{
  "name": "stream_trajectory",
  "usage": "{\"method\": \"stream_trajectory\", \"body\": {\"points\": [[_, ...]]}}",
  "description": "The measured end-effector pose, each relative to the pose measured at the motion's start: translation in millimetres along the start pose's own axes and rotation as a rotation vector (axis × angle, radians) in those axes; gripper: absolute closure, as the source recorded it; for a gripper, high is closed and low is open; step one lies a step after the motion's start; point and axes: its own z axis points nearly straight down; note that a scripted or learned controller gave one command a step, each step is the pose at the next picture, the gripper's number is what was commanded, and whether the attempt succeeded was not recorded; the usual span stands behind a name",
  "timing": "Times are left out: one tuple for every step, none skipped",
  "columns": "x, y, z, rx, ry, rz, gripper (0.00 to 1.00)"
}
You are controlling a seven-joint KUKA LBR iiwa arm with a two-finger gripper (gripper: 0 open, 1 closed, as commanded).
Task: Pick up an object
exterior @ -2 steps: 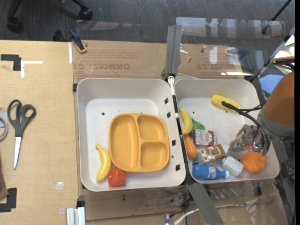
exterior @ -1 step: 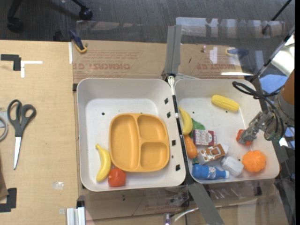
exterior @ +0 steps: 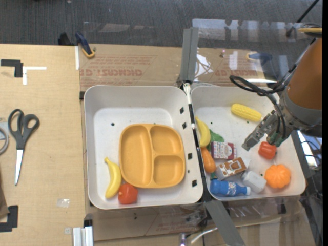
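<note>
Grey pincer (exterior: 254, 139) over right bin (exterior: 296, 187), grip state unclear, just beside red tomato (exterior: 267, 150), corn cob (exterior: 246, 112) farther back

This looks like a robotics lab or test workshop; a grey arm with an orange band (exterior: 307, 81) reaches over two white bins (exterior: 92, 137) set side by side on a plywood tabletop (exterior: 41, 199); the bins hold plastic toy food, such as a banana (exterior: 113, 178) and a pumpkin (exterior: 278, 176); scissors (exterior: 21, 137) lie on the tabletop; black cables (exterior: 256, 86) trail along the arm; flattened cardboard (exterior: 128, 65) sits behind the bins.
</note>
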Motion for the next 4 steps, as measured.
{"method": "stream_trajectory", "body": {"points": [[0,0,0,0.0,0.0,0.0,0.0],[-33,4,125,0.004,0.004,0.208,0.0],[-59,23,180,-0.002,-0.001,0.285,0.0],[-63,22,167,-0.006,-0.012,0.288,1.0]]}}
